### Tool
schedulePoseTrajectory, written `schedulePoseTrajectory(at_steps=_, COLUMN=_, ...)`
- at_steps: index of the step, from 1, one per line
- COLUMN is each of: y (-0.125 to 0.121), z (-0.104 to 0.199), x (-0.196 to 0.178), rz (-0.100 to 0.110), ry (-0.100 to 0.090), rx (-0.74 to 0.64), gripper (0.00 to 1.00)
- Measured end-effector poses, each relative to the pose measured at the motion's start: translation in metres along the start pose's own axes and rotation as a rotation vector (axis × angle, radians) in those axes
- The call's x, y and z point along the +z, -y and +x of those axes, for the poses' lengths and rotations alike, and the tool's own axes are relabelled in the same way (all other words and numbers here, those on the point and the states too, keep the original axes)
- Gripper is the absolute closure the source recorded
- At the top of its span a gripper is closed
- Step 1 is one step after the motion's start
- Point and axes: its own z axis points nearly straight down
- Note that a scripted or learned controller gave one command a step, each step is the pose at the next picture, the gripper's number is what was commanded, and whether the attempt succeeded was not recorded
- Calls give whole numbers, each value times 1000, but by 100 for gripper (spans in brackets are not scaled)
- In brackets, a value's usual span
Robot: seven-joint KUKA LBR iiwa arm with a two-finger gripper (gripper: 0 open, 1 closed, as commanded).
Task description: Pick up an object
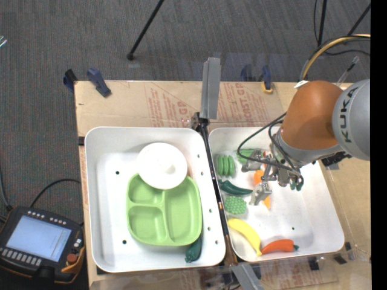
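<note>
Gripper [261,194] low mid right bin [314,222], banana [245,234] near edge.

Left bin [100,162]: green tray [163,213], white bowl [162,165] overlapping its top edge, dark green item [193,251] at its lower right corner. Bench [151,98] is brown board with blue clamps [98,81]. Pendant [39,241] on the carpet, lower left. Tripod leg [148,23] behind.
</note>
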Motion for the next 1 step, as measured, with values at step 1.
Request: schedulePoseTrajectory(at_steps=1, y=14, z=18, x=20, rz=2, ry=-5, rx=123, gripper=0)
